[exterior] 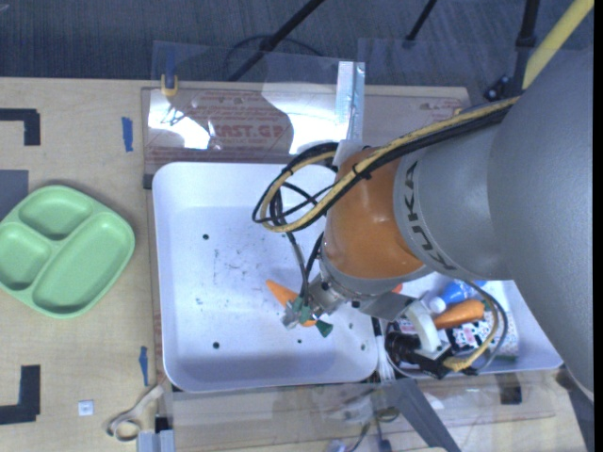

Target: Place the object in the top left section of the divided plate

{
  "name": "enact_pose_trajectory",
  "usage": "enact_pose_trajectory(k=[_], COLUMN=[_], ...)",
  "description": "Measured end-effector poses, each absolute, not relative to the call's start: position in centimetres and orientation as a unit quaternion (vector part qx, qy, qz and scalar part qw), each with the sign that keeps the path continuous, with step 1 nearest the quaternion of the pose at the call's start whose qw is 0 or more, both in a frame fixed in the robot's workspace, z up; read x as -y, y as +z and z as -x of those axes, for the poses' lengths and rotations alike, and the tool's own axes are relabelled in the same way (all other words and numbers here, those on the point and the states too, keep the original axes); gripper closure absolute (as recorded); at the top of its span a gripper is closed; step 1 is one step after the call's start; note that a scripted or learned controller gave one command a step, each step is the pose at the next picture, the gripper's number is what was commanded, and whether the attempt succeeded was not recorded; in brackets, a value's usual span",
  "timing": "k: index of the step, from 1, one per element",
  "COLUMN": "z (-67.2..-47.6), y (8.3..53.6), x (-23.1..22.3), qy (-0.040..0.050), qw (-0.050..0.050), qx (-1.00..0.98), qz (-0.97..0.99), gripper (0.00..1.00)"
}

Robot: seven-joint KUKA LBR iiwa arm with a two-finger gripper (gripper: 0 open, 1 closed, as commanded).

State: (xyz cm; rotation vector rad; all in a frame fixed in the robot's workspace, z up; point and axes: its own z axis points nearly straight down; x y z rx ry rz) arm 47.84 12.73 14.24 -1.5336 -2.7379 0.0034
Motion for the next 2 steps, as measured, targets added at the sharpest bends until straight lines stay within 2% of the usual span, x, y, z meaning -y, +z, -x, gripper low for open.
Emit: enact_pose_trajectory(k=[1,2], z=[-49.3,-52.1], y=[32.1,43.3], x=[-11.7,-18.4], qy=[0.0007,0.001], qw=[0.0,0.0], qx=[0.875,0.858], qz=[0.484,0.514], gripper=[1.0,1.0])
